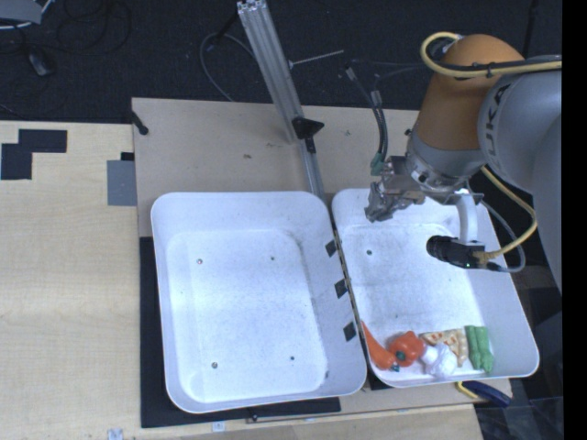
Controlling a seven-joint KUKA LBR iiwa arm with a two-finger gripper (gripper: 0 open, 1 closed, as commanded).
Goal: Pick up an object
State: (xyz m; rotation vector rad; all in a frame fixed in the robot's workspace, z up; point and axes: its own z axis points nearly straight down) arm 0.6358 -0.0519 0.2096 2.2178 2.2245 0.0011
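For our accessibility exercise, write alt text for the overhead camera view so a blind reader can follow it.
A grey robot arm with an orange band holds its two-finger gripper over the far end of the right shallow white bin, whose near end holds small orange, white and green objects. The left shallow white bin sits alongside.

An orange toy, a white lump and a green piece were seen clustered together, well below the gripper, at the bin's near edge.

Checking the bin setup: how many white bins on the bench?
2. The left bin sits at the view's centre-left; the right bin lies against it, under the gripper, with small objects at its near edge.
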